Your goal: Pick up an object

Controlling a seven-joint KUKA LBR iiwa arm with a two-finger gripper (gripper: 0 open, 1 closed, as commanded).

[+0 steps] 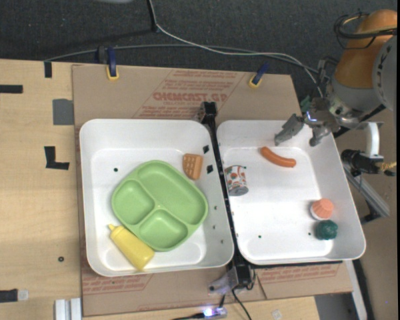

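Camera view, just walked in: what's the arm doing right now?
The KUKA arm reaches in from the right, its gripper open above the back of the right bin, holding nothing. The closest thing is the hot dog, just below it. That bin also holds a small can, an orange-pink ball and a dark green ball. The left bin holds a green divided plate, a yellow bottle and an orange waffle-like piece. Nothing picked up yet.

The arm (pixel 360 65) enters from the upper right, its orange band uppermost and its grey wrist angled down and to the left. The tool (pixel 300 134) hangs at the wrist's end, its two fingers (pixel 285 134) spread apart with nothing between them.
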